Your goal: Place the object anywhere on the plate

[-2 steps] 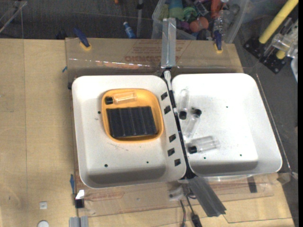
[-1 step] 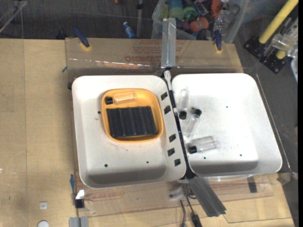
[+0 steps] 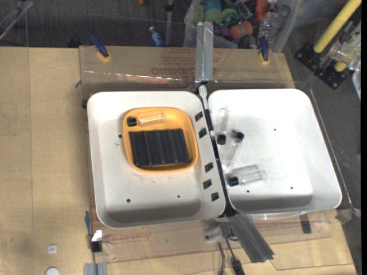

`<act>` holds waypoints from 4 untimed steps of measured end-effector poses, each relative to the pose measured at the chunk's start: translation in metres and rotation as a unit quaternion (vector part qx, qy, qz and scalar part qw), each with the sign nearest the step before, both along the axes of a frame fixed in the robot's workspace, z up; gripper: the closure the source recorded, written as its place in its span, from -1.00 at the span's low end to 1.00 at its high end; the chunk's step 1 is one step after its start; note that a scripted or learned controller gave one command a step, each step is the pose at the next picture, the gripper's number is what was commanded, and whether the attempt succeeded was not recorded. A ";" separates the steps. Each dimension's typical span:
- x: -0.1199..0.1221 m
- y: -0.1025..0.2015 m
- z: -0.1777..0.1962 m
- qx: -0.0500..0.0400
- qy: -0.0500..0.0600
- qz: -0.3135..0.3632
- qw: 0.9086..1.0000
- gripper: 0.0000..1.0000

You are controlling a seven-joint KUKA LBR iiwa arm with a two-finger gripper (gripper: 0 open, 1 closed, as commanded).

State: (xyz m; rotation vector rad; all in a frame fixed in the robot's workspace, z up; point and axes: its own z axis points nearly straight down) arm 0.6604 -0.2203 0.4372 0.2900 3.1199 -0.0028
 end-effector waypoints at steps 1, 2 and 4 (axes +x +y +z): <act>0.002 0.000 -0.020 0.001 0.002 0.031 1.000 1.00; 0.002 0.000 0.000 0.000 -0.001 0.078 0.997 1.00; 0.008 0.000 0.000 -0.002 -0.001 0.305 0.953 1.00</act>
